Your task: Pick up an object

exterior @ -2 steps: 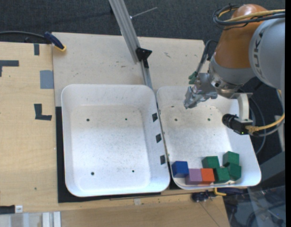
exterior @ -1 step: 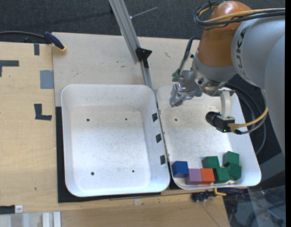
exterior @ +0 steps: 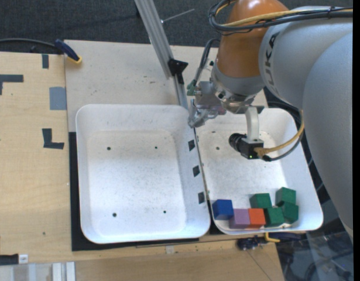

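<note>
One blue block [exterior: 223,208], one purple block [exterior: 242,218], one orange block [exterior: 257,216] and at least three green blocks [exterior: 261,201] are clustered lower right in the right bin [exterior: 238,180]. The gripper [exterior: 196,119] is seen above centre; open or closed cannot be told.

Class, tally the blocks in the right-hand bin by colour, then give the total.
blue block: 1
purple block: 1
orange block: 1
green blocks: 4 (tightly clustered, so least certain)
Total: 7
</note>
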You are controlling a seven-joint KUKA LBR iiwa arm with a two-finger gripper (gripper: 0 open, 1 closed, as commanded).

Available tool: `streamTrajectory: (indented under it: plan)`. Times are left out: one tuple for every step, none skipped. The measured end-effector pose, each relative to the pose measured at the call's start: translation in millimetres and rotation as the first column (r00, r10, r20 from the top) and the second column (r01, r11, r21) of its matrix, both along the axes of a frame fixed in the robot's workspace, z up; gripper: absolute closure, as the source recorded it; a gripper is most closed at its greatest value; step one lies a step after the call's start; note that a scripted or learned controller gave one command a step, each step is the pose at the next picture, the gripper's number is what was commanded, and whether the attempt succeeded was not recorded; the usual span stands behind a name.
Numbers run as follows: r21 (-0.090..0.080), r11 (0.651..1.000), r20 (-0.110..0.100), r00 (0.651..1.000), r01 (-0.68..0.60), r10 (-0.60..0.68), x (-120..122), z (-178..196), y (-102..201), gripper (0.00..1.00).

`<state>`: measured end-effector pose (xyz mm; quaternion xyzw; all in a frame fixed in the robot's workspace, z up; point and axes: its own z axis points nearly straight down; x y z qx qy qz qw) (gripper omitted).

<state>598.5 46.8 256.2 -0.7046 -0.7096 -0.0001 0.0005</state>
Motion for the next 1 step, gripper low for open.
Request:
streamTrajectory:
  plan:
    - [0.000,1.000,-0.001,1.000,0.000,0.000,2.0,-1.0,54.2,1.00]
